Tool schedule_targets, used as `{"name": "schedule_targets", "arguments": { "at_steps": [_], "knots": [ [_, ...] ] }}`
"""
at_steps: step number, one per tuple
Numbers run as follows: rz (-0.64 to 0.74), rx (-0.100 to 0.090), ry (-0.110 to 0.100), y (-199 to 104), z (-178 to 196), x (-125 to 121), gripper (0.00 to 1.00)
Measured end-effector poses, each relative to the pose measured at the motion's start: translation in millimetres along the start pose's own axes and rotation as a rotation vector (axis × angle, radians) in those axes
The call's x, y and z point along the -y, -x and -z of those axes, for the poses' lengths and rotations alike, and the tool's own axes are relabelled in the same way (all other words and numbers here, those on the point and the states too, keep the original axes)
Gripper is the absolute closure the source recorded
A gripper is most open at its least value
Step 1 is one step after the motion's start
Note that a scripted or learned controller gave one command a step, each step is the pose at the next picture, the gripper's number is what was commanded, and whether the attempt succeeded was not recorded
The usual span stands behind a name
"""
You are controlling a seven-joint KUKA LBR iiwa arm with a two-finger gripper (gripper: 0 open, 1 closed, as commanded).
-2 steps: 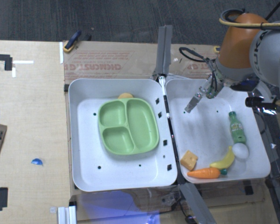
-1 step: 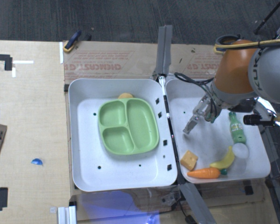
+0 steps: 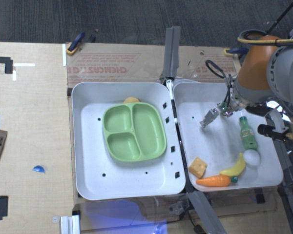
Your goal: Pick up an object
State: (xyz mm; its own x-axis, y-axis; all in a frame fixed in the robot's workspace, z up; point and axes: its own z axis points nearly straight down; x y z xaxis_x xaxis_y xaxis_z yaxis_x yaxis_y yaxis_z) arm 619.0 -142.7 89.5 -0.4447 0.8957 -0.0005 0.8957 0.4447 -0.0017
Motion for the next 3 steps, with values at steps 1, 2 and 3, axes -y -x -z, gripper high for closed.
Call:
{"name": "schedule_targets", "arguments": {
  "at_steps": [1,2,3],
  "knots": [
    [0.122,0.000,0.001,34,65,39,0.00],
    [0.164,-0.002,0.002,57,5,61,0.00],
    [-0.016,-0.003,0.000,31,0,115,0.00]
  ]
}}
